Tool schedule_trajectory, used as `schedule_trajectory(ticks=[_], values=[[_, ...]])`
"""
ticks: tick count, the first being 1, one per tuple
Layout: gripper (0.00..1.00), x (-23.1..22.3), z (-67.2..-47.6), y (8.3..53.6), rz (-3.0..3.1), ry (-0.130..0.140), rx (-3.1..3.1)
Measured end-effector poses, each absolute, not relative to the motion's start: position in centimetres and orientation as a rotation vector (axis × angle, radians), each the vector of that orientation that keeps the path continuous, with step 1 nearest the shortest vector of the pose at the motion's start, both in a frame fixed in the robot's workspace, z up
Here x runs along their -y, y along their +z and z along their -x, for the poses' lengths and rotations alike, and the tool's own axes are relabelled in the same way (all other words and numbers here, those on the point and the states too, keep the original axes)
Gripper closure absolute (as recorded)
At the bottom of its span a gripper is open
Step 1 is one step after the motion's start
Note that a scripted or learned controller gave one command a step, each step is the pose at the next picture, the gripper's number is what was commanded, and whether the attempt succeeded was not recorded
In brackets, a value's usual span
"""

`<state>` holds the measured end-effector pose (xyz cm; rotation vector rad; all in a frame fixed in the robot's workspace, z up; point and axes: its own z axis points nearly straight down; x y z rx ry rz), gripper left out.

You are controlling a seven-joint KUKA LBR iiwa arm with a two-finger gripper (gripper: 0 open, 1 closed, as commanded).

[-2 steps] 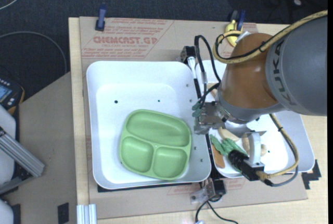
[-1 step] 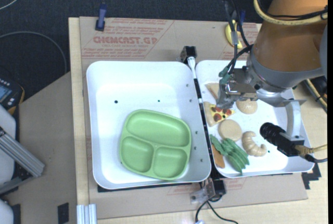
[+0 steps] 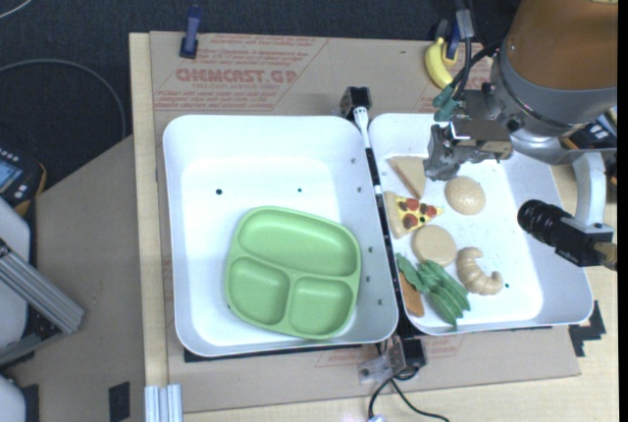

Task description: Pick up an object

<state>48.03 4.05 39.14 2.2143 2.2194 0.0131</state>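
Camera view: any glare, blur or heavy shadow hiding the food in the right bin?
Camera view: lighting is even and soft, with no strong glare on the right bin. Toy food is fairly sharp; the pizza slice and croissant read clearly. The gripper casts a faint shadow beneath it. The green plate in the left bin is slightly washed out, and the image is somewhat grainy.

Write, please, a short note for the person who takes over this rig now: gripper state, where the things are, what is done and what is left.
Gripper: low over the back of the right bin, beside the bread wedge and the round bun. Nothing is seen between its fingers.
Right bin: bread wedge, bun, pizza slice, round cookie, croissant, green beans over a carrot.
Left bin: green divided plate.
Done: no object lifted yet.
Left: close on one object, probably the bun or the wedge, and lift it.
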Motion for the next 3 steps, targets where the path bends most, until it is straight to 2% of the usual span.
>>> schedule_trajectory(ticks=[1,2,3], values=[[1.00,2.6,-53.4,37.2,-2.223,0.002,-2.212],[1.00,0.3,-47.8,33.1,-2.225,-0.008,-2.228],[1.00,-8.2,-47.9,35.2,-2.210,0.008,-2.232]])
